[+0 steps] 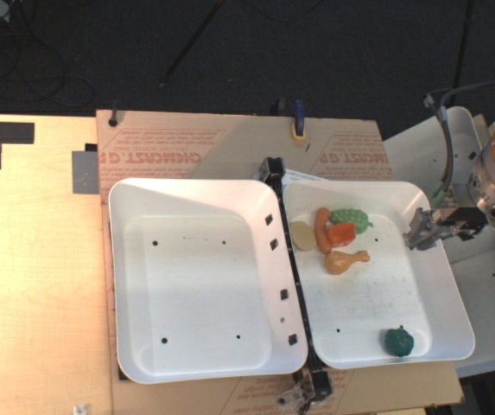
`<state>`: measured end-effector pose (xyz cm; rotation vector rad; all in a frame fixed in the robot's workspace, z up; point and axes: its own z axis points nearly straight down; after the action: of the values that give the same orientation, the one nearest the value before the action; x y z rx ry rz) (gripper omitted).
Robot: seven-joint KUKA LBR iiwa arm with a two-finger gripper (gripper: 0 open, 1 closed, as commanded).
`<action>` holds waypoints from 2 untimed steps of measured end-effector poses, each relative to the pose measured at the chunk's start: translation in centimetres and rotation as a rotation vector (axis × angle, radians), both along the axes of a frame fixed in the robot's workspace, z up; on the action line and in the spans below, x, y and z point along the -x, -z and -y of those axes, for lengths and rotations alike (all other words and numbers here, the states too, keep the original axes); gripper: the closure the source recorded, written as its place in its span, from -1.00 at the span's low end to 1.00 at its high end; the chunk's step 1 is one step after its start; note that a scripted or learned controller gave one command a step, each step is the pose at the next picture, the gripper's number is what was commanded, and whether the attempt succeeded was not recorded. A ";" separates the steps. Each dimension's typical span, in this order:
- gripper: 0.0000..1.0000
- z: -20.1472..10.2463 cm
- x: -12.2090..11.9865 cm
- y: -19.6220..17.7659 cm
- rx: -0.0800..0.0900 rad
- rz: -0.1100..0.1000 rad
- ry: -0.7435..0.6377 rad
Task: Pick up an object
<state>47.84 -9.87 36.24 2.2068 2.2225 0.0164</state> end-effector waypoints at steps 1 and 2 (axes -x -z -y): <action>1.00 0.6 0.7 20.2 -0.003 -0.034 0.008; 1.00 -5.2 0.1 8.4 -0.002 -0.005 0.000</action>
<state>47.77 -4.69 27.82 2.2099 2.2266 0.0121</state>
